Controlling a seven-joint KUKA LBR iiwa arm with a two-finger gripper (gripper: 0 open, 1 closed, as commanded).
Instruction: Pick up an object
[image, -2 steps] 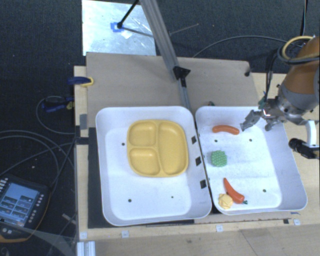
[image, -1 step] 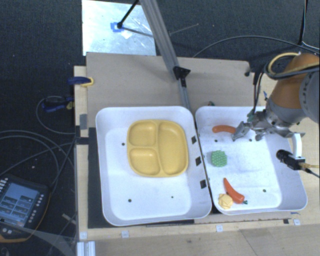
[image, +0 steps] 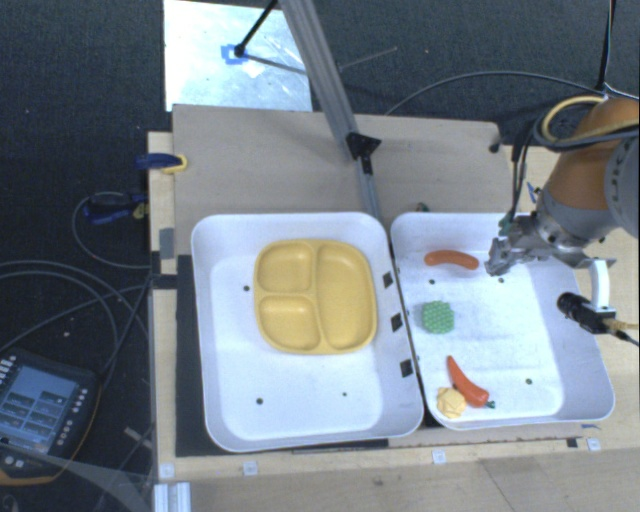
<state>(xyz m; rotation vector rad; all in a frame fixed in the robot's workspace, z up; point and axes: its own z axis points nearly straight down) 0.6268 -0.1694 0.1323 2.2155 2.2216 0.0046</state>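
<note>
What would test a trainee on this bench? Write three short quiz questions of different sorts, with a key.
1. True or false: the yellow divided plate lies in the right bin.
2. Which item lies nearest the gripper? A. green scrubby piece B. orange sausage C. yellow lump
3. Fill in: the red chilli lies near the bin's ____ edge, beside the yellow lump.

Key: 1. False, it lies in the left bin. 2. B. 3. Front.
</note>
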